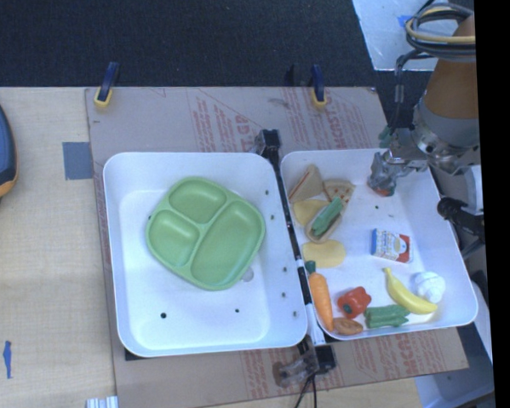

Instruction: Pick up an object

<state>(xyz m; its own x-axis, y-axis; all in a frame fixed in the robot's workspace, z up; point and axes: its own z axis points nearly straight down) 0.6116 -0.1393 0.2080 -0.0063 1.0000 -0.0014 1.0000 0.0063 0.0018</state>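
Gripper (pixel 383 182) hangs over the right bin's (pixel 448 231) far edge, whether clenched or released I cannot tell, apparently poised to choose among toy foods like the banana (pixel 406 293) and carrot (pixel 321 299) along the near edge.

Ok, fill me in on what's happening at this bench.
A grey KUKA arm reaches in from the right, its gripper low over the far end of the right bin, with no toy between its fingers. Toy food lies there: a banana, carrot, red pepper and small carton. The left bin holds a green divided plate.
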